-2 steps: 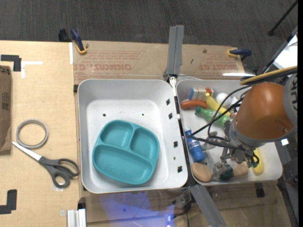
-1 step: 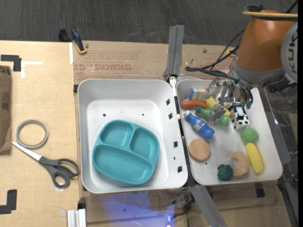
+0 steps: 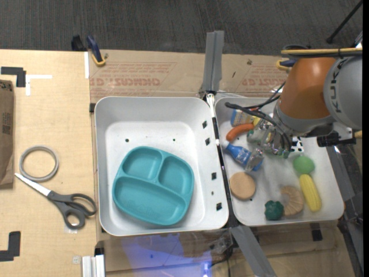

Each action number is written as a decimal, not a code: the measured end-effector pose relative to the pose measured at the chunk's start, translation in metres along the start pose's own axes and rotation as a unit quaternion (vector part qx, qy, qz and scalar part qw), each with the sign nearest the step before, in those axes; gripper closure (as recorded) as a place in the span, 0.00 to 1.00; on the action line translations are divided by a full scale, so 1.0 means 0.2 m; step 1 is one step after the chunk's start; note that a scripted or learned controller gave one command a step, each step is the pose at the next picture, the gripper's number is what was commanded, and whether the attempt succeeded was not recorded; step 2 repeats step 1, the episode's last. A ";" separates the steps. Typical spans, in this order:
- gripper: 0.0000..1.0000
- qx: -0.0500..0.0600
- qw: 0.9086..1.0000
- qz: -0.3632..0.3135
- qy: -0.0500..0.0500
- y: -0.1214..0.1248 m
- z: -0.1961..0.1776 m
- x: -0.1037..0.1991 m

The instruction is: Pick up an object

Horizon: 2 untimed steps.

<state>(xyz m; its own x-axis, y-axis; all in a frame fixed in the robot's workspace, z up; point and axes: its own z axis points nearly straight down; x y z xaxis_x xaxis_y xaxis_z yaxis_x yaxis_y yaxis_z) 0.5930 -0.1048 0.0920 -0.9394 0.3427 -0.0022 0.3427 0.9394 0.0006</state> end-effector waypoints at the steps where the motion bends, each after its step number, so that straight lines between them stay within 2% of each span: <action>1: 0.00 0.000 1.000 0.024 0.000 -0.09 0.00 0.15; 2: 0.00 0.000 1.000 0.024 0.000 -0.09 0.00 0.15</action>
